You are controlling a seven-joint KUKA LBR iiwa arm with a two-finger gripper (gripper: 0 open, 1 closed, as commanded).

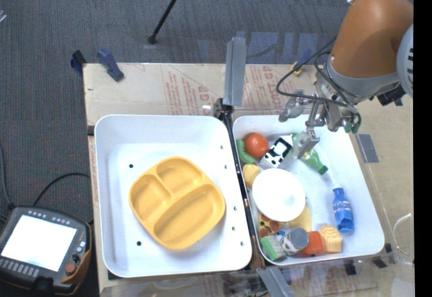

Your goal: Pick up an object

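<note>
A green bottle (312, 159) lies in the right-hand white bin (368, 214), at its far end, and it is the thing nearest the gripper (309, 135), so I judge it the likeliest thing to be picked up. The bottle sits directly under the gripper tips and runs on a slant, its long axis going from just below the gripper away toward the lower right, with its far end pointing at the bin's right wall. The gripper hangs above the bottle's nearer end; whether it touches the bottle cannot be told, and nothing is visibly caught between its tips. Whether the gripper is spread or closed cannot be told from here either. To the gripper's left, close by, are a black-and-white die (275, 152) and, beyond it, a red tomato (256, 144). Below the gripper, toward the viewer, is a round white bowl (278, 195) turned upside down, and to the gripper's lower right lies a blue bottle (341, 208), well apart from the green one. Far left of the gripper, in the other white bin (115, 154), rests a yellow divided plate (177, 202). Both bins stand on a table (155, 90). A straight descent looks like what the next move calls for, with the gripper set across the bottle's slanted length.
</note>
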